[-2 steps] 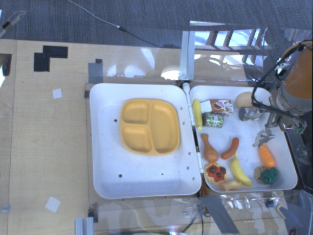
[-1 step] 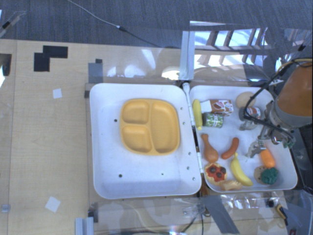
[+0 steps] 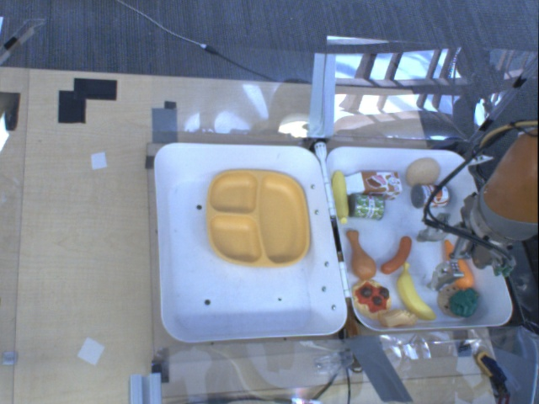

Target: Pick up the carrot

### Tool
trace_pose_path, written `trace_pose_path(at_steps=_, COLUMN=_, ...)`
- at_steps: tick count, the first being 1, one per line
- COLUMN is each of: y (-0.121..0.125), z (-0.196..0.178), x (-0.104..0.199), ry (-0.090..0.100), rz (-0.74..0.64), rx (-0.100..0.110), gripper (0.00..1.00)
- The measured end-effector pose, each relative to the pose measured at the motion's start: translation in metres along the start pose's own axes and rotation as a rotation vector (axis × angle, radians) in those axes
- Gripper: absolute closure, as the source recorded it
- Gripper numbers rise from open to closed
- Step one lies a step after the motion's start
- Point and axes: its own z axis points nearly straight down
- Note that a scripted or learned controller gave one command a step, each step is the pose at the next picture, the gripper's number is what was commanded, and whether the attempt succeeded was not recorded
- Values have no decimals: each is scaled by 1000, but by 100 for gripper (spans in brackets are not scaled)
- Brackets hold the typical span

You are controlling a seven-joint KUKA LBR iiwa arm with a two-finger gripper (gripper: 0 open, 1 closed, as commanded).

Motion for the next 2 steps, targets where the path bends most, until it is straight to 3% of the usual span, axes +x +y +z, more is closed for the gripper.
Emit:
trace_pose_path(at_steps=1, y=1, z=-13, x=-4, ry=-10, rz=-7, rx=2, gripper=100)
trace_pose_path(at_steps=2, y=2, z=-13, x=-4, ry=-9, rz=-8, rx=2, gripper=0)
